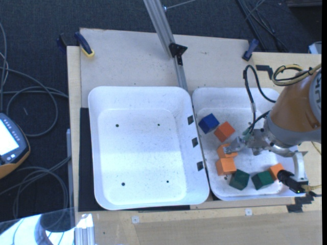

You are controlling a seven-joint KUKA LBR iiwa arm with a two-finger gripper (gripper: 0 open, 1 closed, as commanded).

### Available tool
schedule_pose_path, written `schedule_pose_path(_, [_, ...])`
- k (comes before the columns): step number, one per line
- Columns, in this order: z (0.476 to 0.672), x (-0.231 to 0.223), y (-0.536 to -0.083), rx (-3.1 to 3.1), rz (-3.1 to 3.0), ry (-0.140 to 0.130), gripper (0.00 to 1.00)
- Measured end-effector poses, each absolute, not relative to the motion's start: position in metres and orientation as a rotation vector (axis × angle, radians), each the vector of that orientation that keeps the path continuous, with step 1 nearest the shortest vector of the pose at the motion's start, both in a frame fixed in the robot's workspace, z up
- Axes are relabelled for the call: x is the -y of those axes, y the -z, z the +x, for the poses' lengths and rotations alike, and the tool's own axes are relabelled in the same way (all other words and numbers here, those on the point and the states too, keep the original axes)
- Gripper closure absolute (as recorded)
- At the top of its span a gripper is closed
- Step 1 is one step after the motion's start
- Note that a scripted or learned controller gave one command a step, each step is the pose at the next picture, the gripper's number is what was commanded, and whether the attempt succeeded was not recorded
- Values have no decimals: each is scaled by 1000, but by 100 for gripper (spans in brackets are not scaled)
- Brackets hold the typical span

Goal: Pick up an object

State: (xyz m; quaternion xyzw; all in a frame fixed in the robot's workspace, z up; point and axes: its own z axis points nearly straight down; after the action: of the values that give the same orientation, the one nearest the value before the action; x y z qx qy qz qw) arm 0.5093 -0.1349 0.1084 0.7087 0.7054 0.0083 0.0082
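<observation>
The orange block [225, 150] I am after lies near the middle of the right bin [219, 190], and my claw [236, 146] is down just beside it, at its right; I cannot tell from here whether the claw is spread or pressed together, nor whether it has anything between its tips. A second orange block [226, 165] sits touching or nearly touching the first on the side toward the bin's front edge, and that crowding is my main worry: I judge that one tip could land on top of a block rather than beside it, or shove the pair apart so nothing gets pinched. Another orange cube [224, 131] and a blue cube [208, 123] sit toward the back, near the bin's left wall, and two green cubes [238, 179] [262, 179] lie along the front edge, with a small orange piece [276, 170] at the front right corner. A sliding block could knock into those. The bin floor looks smooth and white, so I expect blocks to skid. The left bin [97, 137] stands alongside, on a pale bench [127, 55] over dark carpet [30, 45] strewn with cables [20, 86].
</observation>
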Motion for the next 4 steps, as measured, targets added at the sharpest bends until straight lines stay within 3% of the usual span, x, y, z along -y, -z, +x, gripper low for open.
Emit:
schedule_pose_path(1, [488, 100, -108, -2199, 2207, -21, 0])
schedule_pose_path(2, [488, 96, -108, -2195, 2209, -17, 0])
schedule_pose_path(3, [487, 125, -107, -2215, 2213, -24, 0])
schedule_pose_path(4, [487, 90, -108, -2201, 2208, -17, 0])
